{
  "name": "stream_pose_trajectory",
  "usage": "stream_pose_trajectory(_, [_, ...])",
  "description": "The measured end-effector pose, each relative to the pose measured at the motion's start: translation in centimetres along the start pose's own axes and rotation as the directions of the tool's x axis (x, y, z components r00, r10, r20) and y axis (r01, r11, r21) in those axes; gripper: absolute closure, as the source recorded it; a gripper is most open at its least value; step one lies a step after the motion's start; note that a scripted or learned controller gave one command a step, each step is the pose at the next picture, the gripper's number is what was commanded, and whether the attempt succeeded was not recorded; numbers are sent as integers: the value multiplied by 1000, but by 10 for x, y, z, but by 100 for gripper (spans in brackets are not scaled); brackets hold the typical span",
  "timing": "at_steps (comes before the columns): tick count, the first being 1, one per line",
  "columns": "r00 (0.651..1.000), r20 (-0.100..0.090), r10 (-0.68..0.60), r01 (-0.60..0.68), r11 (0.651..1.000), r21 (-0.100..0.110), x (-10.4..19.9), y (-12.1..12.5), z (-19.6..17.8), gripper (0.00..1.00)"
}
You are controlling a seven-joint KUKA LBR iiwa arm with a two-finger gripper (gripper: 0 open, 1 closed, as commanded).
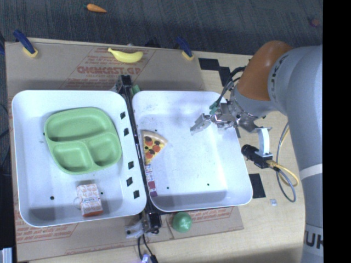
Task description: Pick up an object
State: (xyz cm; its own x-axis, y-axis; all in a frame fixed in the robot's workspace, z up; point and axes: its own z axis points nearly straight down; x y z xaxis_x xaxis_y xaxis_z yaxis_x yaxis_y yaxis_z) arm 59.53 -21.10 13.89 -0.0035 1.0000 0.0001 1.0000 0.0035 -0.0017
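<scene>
I see my arm (290, 86) reaching in from the right, its orange band above the wrist, with the pincer (200, 124) hanging over the far right part of the right bin (219, 193). Whether its fingers stand wide or narrow I cannot tell; the metal tip is too small and blurred from here. Nothing shows between them.

The nearest thing to pick is the pizza slice (152, 145), lying flat at the left side of the right bin, just beside the divider where the two bins meet. It sits well to the left of the pincer and a little nearer to me.

In the left bin (22, 147) I see a green divided tray (82, 139) resting toward the far side, and a small wrapped packet (89, 198) nearer, apart from the tray.

Outside the bins, a yellow banana (126, 54) lies on the cardboard at the far edge of the worktop (258, 212), and a green ball (181, 222) sits just in front of the right bin's near rim. A small orange carrot (96, 7) lies on the floor beyond the worktop. Blue clamps (26, 43) hold the cardboard's far corners.
</scene>
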Motion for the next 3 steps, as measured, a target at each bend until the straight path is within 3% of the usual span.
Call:
stream_pose_trajectory(1, [1000,-1,-2,2,1000,3,0,-120,19,0])
stream_pose_trajectory(2, [1000,-1,-3,3,1000,0,9,-10,47,0])
stream_pose_trajectory(3, [1000,-1,-1,1,1000,-2,0,5,-6,0])
